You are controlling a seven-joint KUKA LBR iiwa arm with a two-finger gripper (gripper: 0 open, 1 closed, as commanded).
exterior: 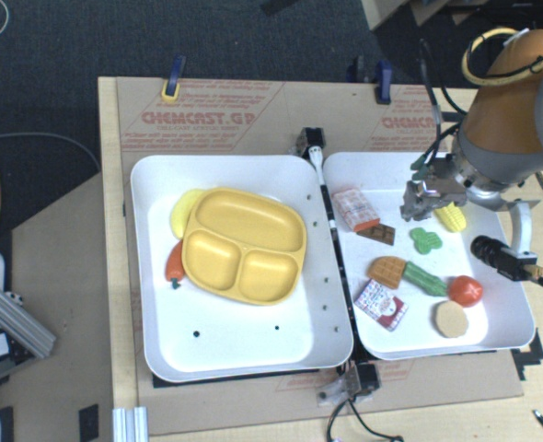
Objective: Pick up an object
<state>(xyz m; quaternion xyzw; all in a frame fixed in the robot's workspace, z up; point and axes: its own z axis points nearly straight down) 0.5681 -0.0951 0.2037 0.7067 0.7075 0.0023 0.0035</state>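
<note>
1. Two white bins sit side by side; the left bin bears a yellow divided tray, which partly hides a red-orange piece at its left edge.
2. The right bin holds toy food: corn, a green piece, a tomato, a round cookie.
3. The gripper hangs just beside the corn; it is too blurred to tell how it stands or whether it grasps something.
4. The arm is cut off at the right.
</note>
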